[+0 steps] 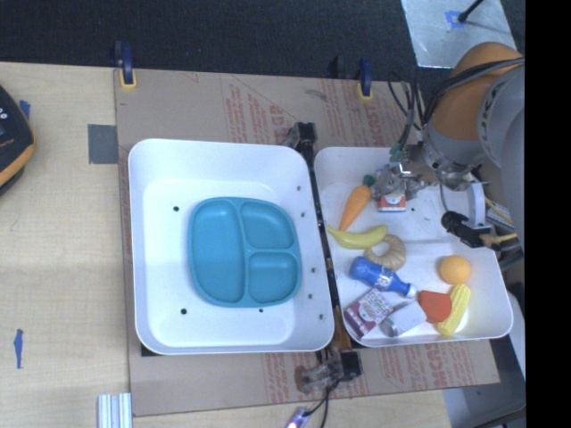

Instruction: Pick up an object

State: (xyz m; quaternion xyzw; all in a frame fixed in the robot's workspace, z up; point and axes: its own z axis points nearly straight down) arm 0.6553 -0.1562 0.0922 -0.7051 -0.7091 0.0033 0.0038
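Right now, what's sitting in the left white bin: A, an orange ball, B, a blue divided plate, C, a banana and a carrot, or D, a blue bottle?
B: the blue divided plate lies alone in the left bin; the toy foods sit in the right bin.

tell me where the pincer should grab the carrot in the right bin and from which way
Grip the carrot across its thick orange middle, coming straight down from above. It lies flat and slanted, green top toward the upper right, narrow tip toward the lower left near the banana. Fingers should probably close across its width, since both long sides look bare; the tapered tip would likely slip.
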